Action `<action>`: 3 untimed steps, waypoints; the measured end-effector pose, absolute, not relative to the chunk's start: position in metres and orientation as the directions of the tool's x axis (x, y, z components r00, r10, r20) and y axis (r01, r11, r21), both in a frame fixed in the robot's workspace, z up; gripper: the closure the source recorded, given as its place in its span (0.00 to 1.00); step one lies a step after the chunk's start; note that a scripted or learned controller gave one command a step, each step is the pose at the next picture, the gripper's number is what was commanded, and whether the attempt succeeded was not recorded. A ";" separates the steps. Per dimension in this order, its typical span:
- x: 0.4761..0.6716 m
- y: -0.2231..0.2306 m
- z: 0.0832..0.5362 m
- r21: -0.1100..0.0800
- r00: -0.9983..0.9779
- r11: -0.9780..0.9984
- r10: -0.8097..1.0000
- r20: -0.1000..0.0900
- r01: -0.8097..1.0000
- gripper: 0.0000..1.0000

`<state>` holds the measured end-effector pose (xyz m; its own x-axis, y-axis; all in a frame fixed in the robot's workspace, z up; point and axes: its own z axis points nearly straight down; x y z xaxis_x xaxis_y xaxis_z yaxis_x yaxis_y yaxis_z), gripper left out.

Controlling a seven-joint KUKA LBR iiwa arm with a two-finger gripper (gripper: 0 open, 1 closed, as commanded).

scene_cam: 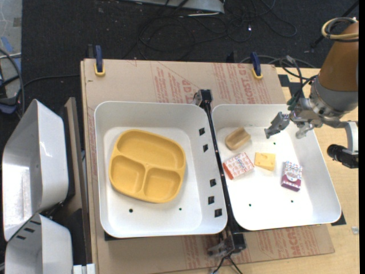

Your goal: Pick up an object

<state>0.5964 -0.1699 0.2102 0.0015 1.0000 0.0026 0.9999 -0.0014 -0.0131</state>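
- Two fingers of the gripper (pixel 290 125) are seen spread apart, with nothing between them
- A cheese wedge (pixel 264 161) is seen below-left of it
- A purple pack (pixel 291 176) is seen right below it

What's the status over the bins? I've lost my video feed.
Gripper open, above right bin, holding nothing. Bread, cheese, two packets lie untouched. Yellow tray in left bin. Nothing blocking.

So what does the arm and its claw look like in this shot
The arm is thick and rounded, with an orange-brown band above a grey wrist section. Dark cables loop around the wrist. The claw is a small grey metal piece with two short fingers.
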 end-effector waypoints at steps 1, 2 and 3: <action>0.599 -0.169 0.217 -0.002 -0.001 0.001 1.000 0.000 1.000 0.00; 0.594 -0.177 0.168 -0.006 0.002 -0.002 1.000 0.001 1.000 0.00; 0.591 -0.177 0.123 -0.006 0.002 -0.002 1.000 0.001 1.000 0.00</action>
<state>0.5913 -0.1770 0.1228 0.0017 1.0000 0.0010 1.0000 -0.0017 -0.0057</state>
